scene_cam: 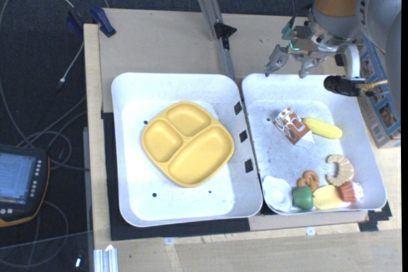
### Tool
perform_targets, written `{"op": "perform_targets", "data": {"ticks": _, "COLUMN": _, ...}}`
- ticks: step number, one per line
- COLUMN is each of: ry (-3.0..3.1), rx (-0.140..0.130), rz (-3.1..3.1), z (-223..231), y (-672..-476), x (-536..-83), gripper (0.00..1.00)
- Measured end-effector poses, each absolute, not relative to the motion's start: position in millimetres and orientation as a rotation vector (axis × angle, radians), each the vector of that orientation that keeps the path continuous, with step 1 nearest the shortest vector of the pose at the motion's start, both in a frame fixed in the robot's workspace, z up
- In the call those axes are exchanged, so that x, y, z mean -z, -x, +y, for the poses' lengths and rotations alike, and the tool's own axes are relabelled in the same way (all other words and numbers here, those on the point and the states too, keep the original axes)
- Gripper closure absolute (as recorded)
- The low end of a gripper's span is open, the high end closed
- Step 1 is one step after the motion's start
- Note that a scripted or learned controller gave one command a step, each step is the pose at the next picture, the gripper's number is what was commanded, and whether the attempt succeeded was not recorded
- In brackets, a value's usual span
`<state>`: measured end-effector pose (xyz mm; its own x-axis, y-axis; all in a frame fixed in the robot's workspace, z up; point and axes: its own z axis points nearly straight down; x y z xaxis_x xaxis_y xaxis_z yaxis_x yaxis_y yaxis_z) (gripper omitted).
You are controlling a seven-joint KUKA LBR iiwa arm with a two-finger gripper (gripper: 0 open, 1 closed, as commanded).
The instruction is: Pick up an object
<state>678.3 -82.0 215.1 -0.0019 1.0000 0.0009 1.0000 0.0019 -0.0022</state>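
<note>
Two white bins are set side by side on the table [95,137]. The right bin [363,118] is taken as landmark. Above its far rim the gripper [288,65] is held, its fingers [274,64] spread apart with nothing between them. Near the bin's centre a brown-and-white packet [292,125] is laid, with a yellow corn cob [323,128] just beside it on the right. Toward the near right corner a pale curved shrimp-like piece [340,168] is placed. Along the near rim are grouped a white piece [276,191], a brown pretzel [308,179], a green item [303,198], a pale yellow item [327,197] and a red-and-white item [349,191]. To the left of the landmark, the left bin [127,111] is occupied by a yellow divided plate [187,143].
</note>
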Motion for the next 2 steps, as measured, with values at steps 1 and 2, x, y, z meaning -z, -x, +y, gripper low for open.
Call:
{"op": "perform_targets", "data": {"ticks": 1, "ry": 2.218, "rx": -0.002, "rz": -2.222, "z": -82.1, "y": -678.3, "x": -215.1, "gripper": 0.00}}
{"op": "perform_targets", "data": {"ticks": 2, "ry": 2.218, "rx": -0.007, "rz": -2.217, "z": -89.5, "y": -674.6, "x": -168.8, "gripper": 0.00}}
